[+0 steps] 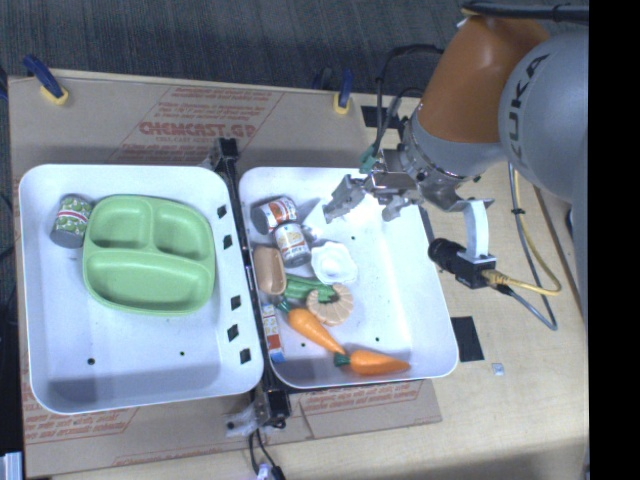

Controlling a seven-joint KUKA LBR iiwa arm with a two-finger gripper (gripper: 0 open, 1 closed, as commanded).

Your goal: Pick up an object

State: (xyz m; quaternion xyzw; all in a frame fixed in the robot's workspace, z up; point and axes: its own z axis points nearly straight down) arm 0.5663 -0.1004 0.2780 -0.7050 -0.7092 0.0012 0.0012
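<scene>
1. Surface (520, 398): pale bench top. A cardboard sheet (200, 118) with red print lies under both bins, and a blue clamp (45, 78) sits at its far left corner.
2. The right bin (415, 298) lies directly below the fingers. The left bin (50, 368) lies well off to their view-left side.
3. The gripper (365, 206) is over the far part of the right bin. The fingers (338, 202) are spread apart, pinching nothing, with bare white bin floor showing between them.
4. A labelled can (277, 213) lies on its side just view-left of the fingers, near the bin's left wall. It is apart from the fingers.
5. A second can (292, 245) is next to the first, on its near side, a little nearer the camera than the fingers.
6. A white crumpled item (333, 263) is near the fingers, just on their camera side. I cannot tell what it is.
7. A tan bun-like piece (268, 270) lies along the left wall, view-left of the white item.
8. A round tan piece (335, 303) is further toward the camera from the fingers, touching a green piece (300, 288).
9. Two orange carrots are well apart from the fingers near the bin's near wall. One carrot (315, 333) lies at a slant, and the other carrot (378, 363) lies along the near wall.
10. The left bin holds a green divided plate (150, 253), with a small can (70, 218) touching its far-left rim. Both are well apart from the fingers.
</scene>
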